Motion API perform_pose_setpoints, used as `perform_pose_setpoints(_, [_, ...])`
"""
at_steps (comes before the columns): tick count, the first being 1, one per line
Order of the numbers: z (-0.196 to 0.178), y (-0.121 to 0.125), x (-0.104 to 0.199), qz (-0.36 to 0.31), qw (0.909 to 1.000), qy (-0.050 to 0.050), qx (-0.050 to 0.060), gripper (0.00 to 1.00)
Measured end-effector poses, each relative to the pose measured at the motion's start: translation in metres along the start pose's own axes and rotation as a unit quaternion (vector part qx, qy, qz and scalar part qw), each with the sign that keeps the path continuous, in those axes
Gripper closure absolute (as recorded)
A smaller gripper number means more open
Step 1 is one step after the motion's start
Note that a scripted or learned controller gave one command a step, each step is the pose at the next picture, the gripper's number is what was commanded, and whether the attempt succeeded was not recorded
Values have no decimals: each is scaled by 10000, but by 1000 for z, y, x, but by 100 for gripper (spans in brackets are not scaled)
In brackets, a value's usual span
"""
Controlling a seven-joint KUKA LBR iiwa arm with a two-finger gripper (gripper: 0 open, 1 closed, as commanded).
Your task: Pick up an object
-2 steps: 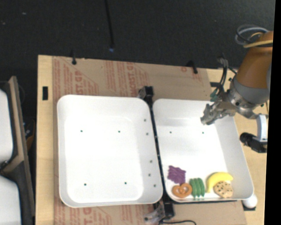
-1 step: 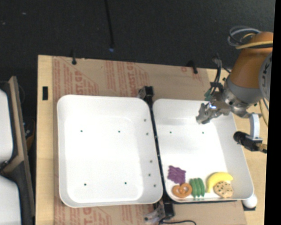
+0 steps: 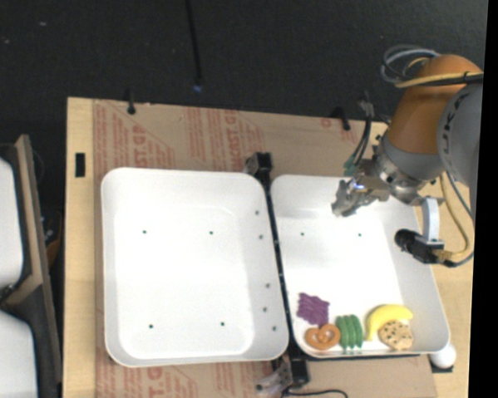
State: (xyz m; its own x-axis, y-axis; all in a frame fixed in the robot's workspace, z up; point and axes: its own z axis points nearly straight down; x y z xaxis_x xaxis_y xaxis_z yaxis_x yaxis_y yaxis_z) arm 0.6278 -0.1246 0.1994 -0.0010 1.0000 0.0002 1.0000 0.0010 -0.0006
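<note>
— Over the far end of the right bin (image 3: pixel 412 269): gripper (image 3: pixel 346 204), hanging from the grey arm (image 3: pixel 420 120) with its orange band. State of the grip: cannot tell, too small and blurred.

— And the objects?

— Clustered along the near edge of that same bin, well apart from the gripper. Purple piece (image 3: pixel 312 306) farthest left, orange ring (image 3: pixel 322 336) just below it, green piece (image 3: pixel 351 331) beside the ring, then yellow banana (image 3: pixel 390 314) touching a speckled cookie (image 3: pixel 397 334).

— Left bin (image 3: pixel 179 257)?

— Side by side with the right one, on the brown bench (image 3: pixel 177 136).
</note>
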Motion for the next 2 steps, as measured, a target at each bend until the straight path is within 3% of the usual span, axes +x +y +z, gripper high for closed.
perform_pose_setpoints(1, [21,12,-8,7,10000,-4,1,100])
perform_pose_setpoints(2, [102,32,-59,25,10000,0,35,100])
